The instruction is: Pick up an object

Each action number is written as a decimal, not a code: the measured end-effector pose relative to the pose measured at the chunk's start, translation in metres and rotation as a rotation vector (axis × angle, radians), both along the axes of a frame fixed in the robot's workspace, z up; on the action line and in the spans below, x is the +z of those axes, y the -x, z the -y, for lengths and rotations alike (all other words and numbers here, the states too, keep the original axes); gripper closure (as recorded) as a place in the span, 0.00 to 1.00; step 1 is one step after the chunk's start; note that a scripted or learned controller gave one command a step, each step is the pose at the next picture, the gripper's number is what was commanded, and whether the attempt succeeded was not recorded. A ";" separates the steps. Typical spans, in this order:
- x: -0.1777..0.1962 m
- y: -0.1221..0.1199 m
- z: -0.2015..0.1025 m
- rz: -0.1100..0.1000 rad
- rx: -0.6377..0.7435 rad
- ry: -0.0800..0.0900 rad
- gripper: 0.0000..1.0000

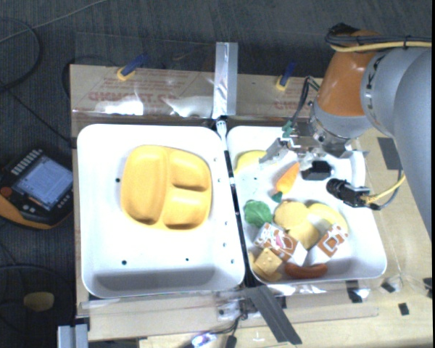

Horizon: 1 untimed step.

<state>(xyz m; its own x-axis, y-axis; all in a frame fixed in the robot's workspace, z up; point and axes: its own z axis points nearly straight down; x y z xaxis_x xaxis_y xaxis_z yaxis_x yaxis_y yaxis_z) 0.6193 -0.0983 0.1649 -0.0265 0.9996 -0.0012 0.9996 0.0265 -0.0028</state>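
Note:
My gripper (296,154) hangs over the upper part of the right bin (362,263), below the arm's orange band (346,82). An orange carrot-shaped piece (286,177) lies right under it, tilted; I cannot see whether it is touched. A yellow piece (248,159) lies to the gripper's left against the bin wall. Lower in the bin are a green piece (257,212), two pale yellow rounded pieces (296,217), two red-and-white cartons (279,242), a brown block (267,265) and a red sausage-like piece (305,270).
The left bin (101,267) holds one large yellow divided dish (165,185). A black fitting with a yellow cable (348,191) hangs off the wrist over the right bin. A handheld device (35,187) lies on the floor at left.

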 end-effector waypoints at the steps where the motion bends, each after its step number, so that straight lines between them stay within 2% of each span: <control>1: -0.012 -0.023 0.038 0.001 -0.013 0.000 0.00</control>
<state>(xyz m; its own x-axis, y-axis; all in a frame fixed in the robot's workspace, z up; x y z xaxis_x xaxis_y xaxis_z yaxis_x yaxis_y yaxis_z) 0.6425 -0.1359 0.1531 -0.0140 0.9999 -0.0009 0.9999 0.0140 -0.0022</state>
